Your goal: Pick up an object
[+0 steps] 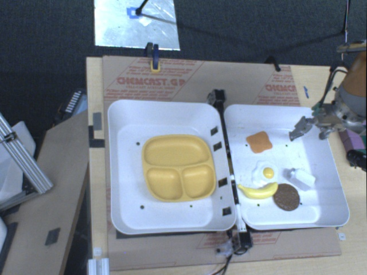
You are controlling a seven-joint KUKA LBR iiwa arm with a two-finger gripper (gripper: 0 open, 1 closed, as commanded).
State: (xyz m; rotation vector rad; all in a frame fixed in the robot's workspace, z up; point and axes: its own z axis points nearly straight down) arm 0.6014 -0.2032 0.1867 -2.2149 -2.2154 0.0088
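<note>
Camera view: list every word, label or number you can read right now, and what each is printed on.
"CHEMCAST GP", in red, upside down, on the brown protective sheet behind the left bin.
The same red print repeats on the sheet behind the right bin, at a slant; too blurred to read.
Nothing legible on the yellow tray.

The grey KUKA arm (pixel 351 105) carries an orange band (pixel 358 73) above its wrist. A grey metal two-finger gripper (pixel 298 132) terminates it. A thin dark cable (pixel 327 87) runs alongside.

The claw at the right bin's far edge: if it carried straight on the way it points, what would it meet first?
The claw points left and slightly down. Likely first is the orange toast slice, or the bare floor of the right bin short of it; height is unclear.
</note>
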